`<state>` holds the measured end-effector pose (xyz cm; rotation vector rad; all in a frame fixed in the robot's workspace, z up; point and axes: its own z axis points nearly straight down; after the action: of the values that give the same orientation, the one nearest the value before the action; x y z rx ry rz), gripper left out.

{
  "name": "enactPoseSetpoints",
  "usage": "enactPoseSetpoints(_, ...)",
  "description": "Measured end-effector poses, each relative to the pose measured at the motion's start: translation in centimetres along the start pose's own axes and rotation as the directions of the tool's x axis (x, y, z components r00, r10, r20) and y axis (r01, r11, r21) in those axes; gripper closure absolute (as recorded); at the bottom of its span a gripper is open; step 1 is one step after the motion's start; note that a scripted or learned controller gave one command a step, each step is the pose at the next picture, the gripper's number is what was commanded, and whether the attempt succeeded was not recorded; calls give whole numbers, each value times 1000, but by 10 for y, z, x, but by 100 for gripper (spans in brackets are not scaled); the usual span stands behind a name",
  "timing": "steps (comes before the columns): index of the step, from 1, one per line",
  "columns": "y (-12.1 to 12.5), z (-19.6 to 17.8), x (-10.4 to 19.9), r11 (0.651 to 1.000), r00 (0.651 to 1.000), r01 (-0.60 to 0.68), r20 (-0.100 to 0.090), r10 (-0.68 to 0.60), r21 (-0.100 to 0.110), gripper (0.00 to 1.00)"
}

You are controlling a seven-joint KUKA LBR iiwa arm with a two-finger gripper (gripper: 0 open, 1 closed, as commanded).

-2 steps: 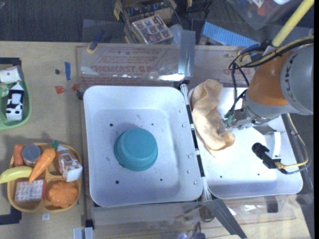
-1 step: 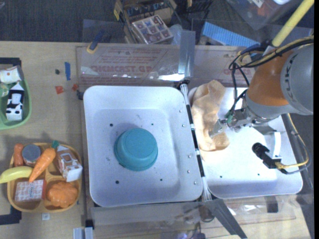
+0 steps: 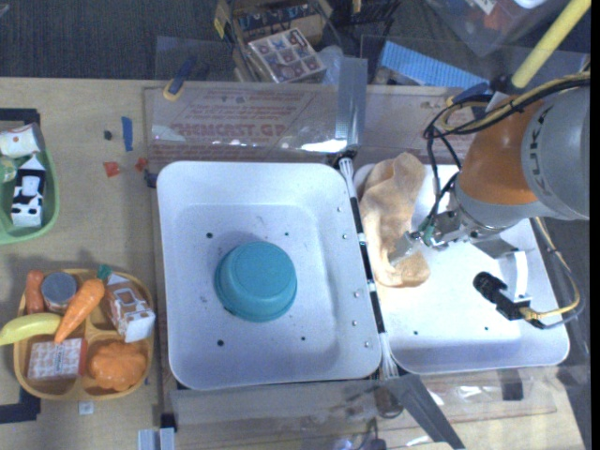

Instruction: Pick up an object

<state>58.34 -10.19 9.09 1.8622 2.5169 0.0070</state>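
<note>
A crumpled tan cloth (image 3: 389, 209) lies along the left wall of the right bin (image 3: 469, 340). My gripper (image 3: 411, 245) is low over the cloth's lower part and appears to touch it. The grey arm with its orange band (image 3: 506, 172) reaches in from the right, above the bin. An upturned teal bowl (image 3: 256, 279) sits in the middle of the left bin (image 3: 187, 204), well apart from the gripper.
On the bench to the left stand a yellow tray of toy food (image 3: 80, 331) and a green dish (image 3: 26, 195). A clear plastic sheet (image 3: 244, 120) and boxes lie behind the bins.
</note>
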Motion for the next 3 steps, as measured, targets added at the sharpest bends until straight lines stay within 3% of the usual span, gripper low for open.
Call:
enactPoseSetpoints(1, 1, -11, 0, 1000, 1000, -1, 0, 1, -4, 100)
enactPoseSetpoints(2, -29, -95, 33, 990, 990, 142, -5, -142, 7, 100)
enactPoseSetpoints(3, -29, -105, 31, 990, 990, 139, -3, -139, 4, 100)
